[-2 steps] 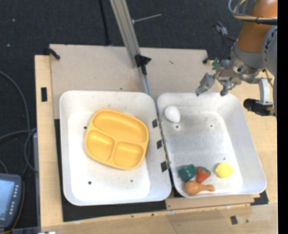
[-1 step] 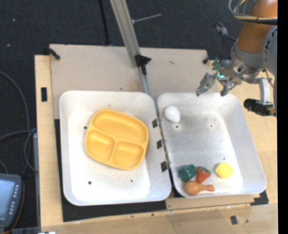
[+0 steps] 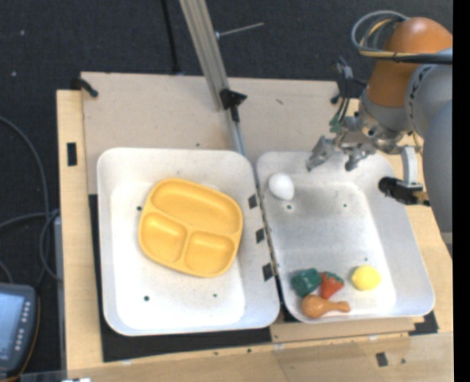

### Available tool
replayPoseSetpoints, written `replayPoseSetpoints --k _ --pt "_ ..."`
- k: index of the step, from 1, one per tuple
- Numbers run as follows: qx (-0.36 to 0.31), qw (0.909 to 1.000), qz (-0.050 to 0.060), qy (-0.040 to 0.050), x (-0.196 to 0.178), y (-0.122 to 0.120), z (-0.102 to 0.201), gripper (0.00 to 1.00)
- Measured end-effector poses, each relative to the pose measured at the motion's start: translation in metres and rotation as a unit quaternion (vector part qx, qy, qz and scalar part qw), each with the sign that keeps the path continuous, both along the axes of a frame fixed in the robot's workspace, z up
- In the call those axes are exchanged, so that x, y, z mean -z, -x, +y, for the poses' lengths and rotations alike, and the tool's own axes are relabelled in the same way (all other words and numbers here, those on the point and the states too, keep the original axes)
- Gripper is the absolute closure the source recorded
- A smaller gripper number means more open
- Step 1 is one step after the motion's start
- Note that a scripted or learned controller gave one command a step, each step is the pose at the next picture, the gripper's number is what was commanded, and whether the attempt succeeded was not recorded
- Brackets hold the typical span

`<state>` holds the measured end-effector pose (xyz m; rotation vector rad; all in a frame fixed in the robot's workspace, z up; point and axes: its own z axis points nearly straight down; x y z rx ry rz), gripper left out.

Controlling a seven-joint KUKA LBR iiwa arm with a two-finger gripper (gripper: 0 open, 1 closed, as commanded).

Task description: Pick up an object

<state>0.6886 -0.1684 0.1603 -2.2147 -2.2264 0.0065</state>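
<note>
The arm reaches in from three o'clock, jaws spread and empty over the right bin's twelve o'clock rim.

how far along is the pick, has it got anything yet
Nothing looks picked yet. The gripper hangs open over the far edge of the right bin with nothing between its fingers. The white ball, yellow ball, green piece and orange drumstick all lie in that bin. Left to do: descend on one, close and lift.

white egg — right bin's far-left corner
</note>
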Motion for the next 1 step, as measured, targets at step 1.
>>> replayPoseSetpoints --k 1 --pt "-0.001 1.0000 0.000 0.0000 0.0526 0.0010 -0.0010 0.00"
